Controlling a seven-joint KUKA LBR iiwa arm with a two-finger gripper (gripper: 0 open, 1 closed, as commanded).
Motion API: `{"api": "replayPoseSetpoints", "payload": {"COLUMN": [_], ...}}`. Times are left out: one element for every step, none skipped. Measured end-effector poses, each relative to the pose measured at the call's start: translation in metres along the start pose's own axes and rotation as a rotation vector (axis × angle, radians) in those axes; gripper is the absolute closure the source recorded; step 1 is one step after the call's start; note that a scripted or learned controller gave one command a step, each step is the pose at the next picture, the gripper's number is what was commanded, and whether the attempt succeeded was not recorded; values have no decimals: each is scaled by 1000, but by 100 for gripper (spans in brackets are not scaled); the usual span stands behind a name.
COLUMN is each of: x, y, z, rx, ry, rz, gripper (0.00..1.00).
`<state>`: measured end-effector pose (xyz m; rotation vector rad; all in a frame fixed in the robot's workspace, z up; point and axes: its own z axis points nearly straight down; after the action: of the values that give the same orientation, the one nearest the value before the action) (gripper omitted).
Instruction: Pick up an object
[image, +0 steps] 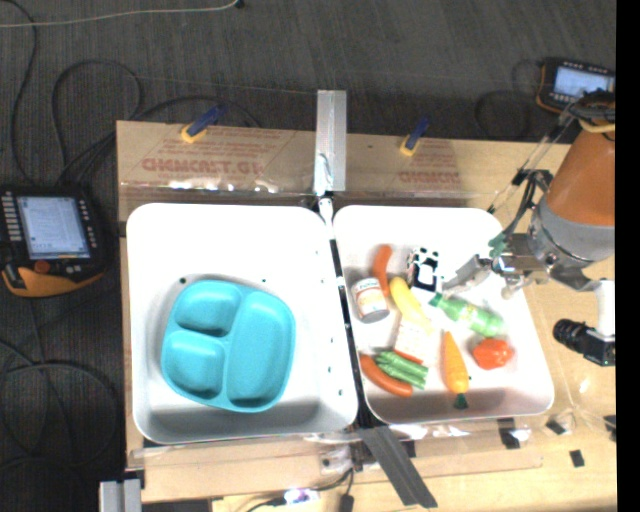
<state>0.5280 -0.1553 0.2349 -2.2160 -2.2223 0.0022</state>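
A bench holds two white bins; toy food crowds the right bin (520, 395). The gripper (437, 283) hangs over that bin's middle, whether spread or pinched cannot be told. The green bottle (472, 316) lies just below-right, its long axis slanting down-right.

Divided tray (228, 345) sits in my left bin (150, 250). Toy foods cluster mid-frame in right bin (520, 400). My gripper (470, 272) hangs over its upper right.

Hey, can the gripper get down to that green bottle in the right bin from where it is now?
Probably yes. The gripper hangs just up-left of the green bottle, with nothing lying on top of it. The red tomato sits close below it and may crowd a finger.
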Motion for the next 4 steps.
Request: {"api": "replayPoseSetpoints", "payload": {"x": [-54,-20,-16,-13], "y": [6,28,75,4], "z": [-32,92,119,125], "rx": [-2,-1,-38,-65], "ry": [-2,0,-10,-13], "rz": [71,-35,-23,30], "gripper": [0,0,0,0]}}
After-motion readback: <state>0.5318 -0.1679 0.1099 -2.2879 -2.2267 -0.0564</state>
